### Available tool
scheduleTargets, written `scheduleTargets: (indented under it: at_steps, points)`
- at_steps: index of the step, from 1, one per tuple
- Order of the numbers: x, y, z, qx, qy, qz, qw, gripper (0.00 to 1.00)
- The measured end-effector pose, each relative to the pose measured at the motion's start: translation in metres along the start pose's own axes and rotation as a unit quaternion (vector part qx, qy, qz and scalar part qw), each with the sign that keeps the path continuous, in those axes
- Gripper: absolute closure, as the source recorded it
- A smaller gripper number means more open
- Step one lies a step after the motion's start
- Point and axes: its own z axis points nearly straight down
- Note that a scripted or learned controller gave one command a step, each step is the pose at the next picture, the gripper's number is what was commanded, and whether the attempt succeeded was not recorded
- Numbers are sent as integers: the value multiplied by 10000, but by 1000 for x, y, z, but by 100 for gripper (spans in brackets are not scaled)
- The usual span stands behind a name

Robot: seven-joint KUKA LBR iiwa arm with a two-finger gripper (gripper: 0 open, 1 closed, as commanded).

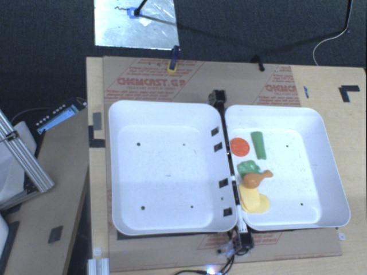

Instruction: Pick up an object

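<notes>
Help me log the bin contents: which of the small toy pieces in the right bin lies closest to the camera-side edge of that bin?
The yellow piece. It sits lowest in the view, below the orange drumstick-shaped piece, the green leafy piece, the red disc and the green stick.

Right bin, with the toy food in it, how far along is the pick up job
Nothing looks done yet. All the objects lie loose in the right bin, bunched near its left wall: an orange-red disc, a green stick, a green leafy piece, an orange drumstick shape and a yellow piece. None is lifted or being grasped. The whole pick is left.
</notes>
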Motion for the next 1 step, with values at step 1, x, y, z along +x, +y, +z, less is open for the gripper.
scheduleTargets:
  at_steps: [1]
  points:
    - [5,44,-22,-18,-1,-50,10000,100]
